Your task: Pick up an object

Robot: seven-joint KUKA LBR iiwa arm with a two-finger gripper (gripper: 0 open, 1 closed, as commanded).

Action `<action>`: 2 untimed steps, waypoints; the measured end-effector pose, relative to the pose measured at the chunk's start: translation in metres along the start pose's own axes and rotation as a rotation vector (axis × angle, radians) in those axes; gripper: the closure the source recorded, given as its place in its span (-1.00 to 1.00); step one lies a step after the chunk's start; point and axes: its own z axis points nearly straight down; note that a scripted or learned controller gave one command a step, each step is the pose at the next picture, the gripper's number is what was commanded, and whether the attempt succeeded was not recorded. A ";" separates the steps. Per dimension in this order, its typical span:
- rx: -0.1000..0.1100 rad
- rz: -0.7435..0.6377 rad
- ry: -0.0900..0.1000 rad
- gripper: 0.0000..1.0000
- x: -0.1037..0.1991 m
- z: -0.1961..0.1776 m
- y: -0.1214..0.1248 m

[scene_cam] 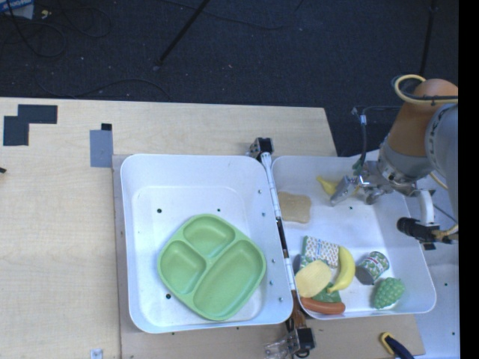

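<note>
- Counter (60,238): light wood surface carrying two shallow white bins side by side.
- Left bin (142,185): holds a green divided plate (212,266) with three compartments, lying flat toward the near right corner.
- Right bin (408,290): sits touching the left bin along a shared edge.
- Dark floor (224,36): lies beyond the counter, crossed by thin cables.
- Dark patches (30,122): mark the counter's far left.
</note>
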 end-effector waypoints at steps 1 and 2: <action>0.002 -0.003 0.001 1.00 0.001 -0.009 0.000; 0.002 -0.003 0.001 -1.00 0.001 -0.009 0.000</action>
